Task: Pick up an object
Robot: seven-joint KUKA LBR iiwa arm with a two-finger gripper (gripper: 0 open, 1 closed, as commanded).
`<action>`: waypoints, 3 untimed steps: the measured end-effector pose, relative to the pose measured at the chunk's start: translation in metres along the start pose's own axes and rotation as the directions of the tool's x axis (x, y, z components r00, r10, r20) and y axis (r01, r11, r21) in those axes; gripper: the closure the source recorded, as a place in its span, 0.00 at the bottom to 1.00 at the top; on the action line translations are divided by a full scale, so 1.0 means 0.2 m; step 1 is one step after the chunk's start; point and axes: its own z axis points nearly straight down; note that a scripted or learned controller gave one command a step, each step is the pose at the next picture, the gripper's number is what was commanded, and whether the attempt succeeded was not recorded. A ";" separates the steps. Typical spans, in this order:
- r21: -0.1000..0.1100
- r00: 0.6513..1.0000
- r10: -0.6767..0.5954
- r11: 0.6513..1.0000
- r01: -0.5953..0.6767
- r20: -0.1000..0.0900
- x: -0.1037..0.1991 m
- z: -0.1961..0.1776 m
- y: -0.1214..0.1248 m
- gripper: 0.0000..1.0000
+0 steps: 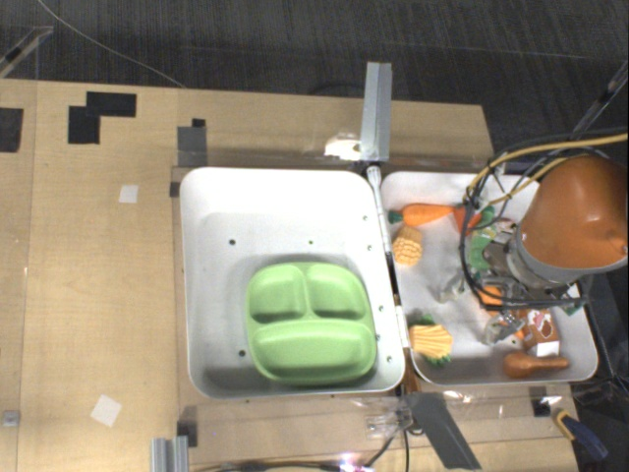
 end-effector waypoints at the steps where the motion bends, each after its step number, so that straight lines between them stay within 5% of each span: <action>1: -0.002 0.992 0.126 0.992 -0.126 -0.004 -0.13 0.01 -0.34 0.00; 2: 0.000 0.989 0.148 0.989 -0.148 -0.004 0.22 0.00 -0.25 0.00; 3: 0.006 0.980 0.198 0.980 -0.198 0.001 0.18 0.00 -0.06 0.00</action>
